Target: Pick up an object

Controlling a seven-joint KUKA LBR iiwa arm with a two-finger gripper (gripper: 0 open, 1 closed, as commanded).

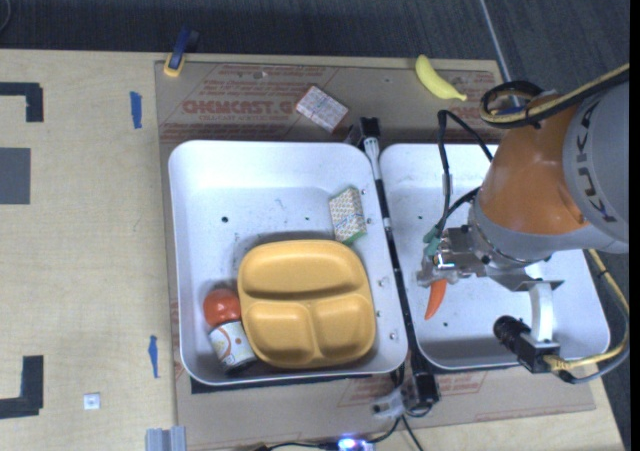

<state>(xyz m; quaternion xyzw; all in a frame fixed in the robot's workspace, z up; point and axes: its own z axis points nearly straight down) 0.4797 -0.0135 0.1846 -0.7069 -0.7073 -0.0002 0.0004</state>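
Where the right bin (590, 334) sits: claw (436, 277) over it.
Orange carrot (433, 301) pinched between claw fingers, tip hanging downward.

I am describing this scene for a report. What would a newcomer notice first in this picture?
First, the large yellow divided tray in the left bin, with a small red-capped bottle beside it. Then the grey and orange arm over the right bin, its gripper just above a small orange carrot.

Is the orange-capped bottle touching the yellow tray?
Touching. The camera view shows the bottle pressed against the yellow tray's lower-left edge in the left bin, with no gap between them.
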